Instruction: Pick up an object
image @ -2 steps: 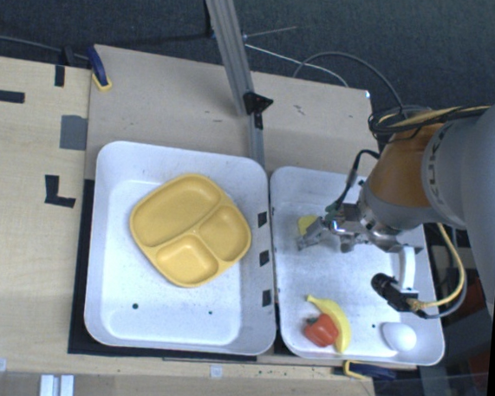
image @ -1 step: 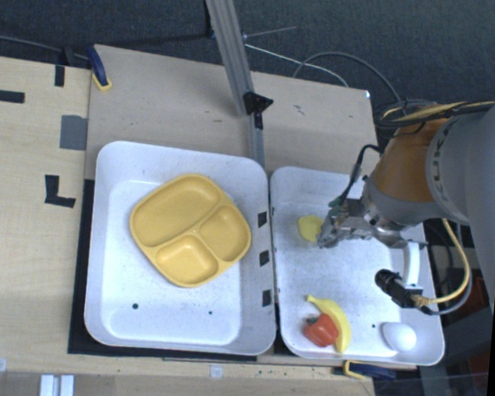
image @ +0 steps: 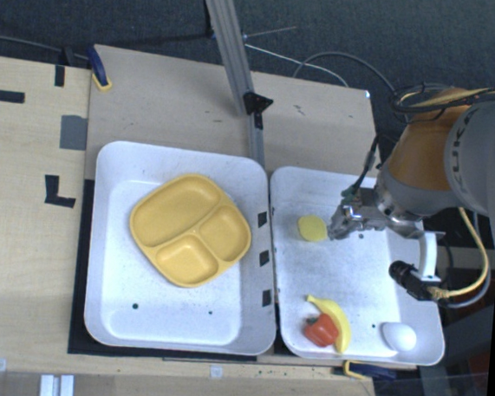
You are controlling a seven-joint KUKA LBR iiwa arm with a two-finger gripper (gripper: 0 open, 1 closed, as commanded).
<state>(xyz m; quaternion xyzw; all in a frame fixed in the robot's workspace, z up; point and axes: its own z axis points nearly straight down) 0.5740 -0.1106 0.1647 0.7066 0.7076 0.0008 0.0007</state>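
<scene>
A small round yellow object lies in the upper left part of the right bin. My gripper hangs just to its right, close beside it, fingers pointing down toward the bin floor. A yellow banana with a red object against it rests near the bin's front edge. A white egg-shaped object sits in the front right corner.
The left bin holds a yellow divided plate. A grey metal pole slants in from the top to the gap between the bins. Cables loop at the right of the arm.
</scene>
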